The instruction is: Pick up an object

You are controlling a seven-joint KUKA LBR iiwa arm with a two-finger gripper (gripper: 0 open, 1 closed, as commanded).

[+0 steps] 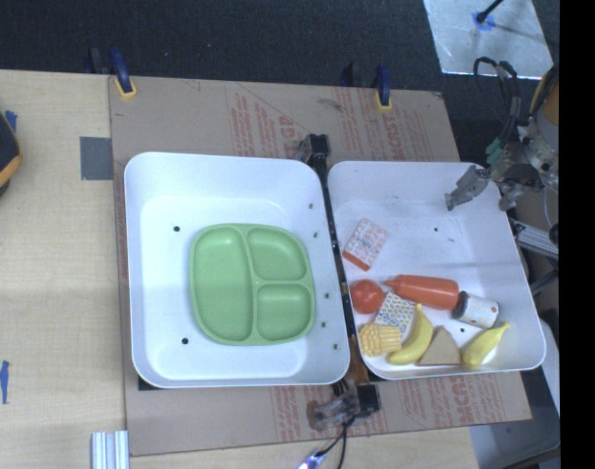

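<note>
You're looking down on a pale wood-grain surface (43,291) with a sheet of brown cardboard (277,115) laid over it, printed with faint red lettering. Two blue clamps (121,71) pin the cardboard's far edge. A grey square of tape (96,157) sits to its left, and a small blue mark (4,379) lies near your left edge. Beyond the surface the floor is dark carpet (229,18), with a bright grey patch (483,18) at upper right.
</note>
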